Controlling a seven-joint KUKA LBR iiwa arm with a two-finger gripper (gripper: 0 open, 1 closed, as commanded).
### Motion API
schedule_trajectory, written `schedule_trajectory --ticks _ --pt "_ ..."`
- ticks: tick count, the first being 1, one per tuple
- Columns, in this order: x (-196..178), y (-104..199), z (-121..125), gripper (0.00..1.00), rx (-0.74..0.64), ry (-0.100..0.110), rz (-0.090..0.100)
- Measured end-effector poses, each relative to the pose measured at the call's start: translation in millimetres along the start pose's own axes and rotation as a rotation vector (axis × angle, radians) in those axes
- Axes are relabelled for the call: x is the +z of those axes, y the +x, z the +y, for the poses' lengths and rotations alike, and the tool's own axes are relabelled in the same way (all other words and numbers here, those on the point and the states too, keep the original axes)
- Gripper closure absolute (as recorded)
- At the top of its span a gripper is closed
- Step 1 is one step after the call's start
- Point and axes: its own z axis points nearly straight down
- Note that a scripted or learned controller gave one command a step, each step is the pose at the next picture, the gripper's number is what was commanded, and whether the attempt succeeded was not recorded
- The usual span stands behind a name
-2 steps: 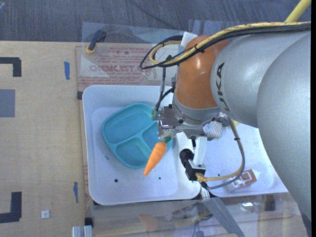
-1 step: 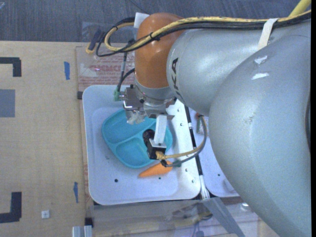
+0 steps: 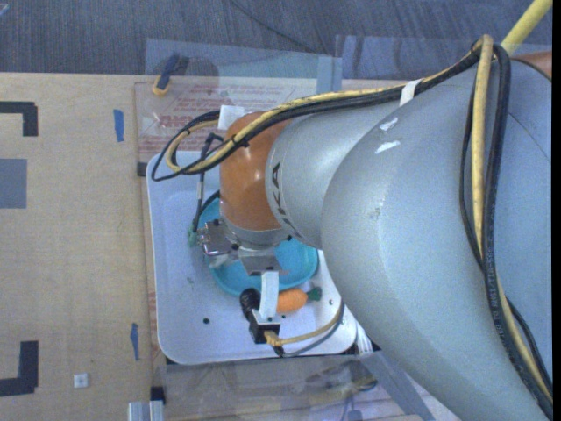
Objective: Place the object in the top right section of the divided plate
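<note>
A blue divided plate (image 3: 296, 266) lies in the white bin (image 3: 180, 323), and the arm covers most of it. On the plate's near right rim rests a small orange carrot-like object (image 3: 292, 302) with a green end (image 3: 314, 295). My gripper (image 3: 238, 251) hangs below the orange wrist band straight over the plate's left part, seen from above so its tips are hidden. A bit of green (image 3: 192, 235) pokes out at the plate's left edge. The plate's sections are hidden by the arm.
The grey arm (image 3: 421, 235) covers the right half of the view. Left of the bin lies the wooden bench top (image 3: 70, 261) with black and blue tape marks. A clear sheet (image 3: 237, 95) with an orange clip (image 3: 163, 83) lies behind the bin.
</note>
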Motion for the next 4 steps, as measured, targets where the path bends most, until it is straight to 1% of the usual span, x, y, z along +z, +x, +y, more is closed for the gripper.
schedule_trajectory --ticks 1,2,3,4 --pt "-46 -49 -64 1.00 0.009 0.026 -0.002" --pt "-146 -72 -15 1.00 -0.048 0.021 -0.002" --pt "1 -32 -24 1.00 0.174 0.024 -0.004" --pt "-67 -98 -71 1.00 0.157 0.027 -0.004"
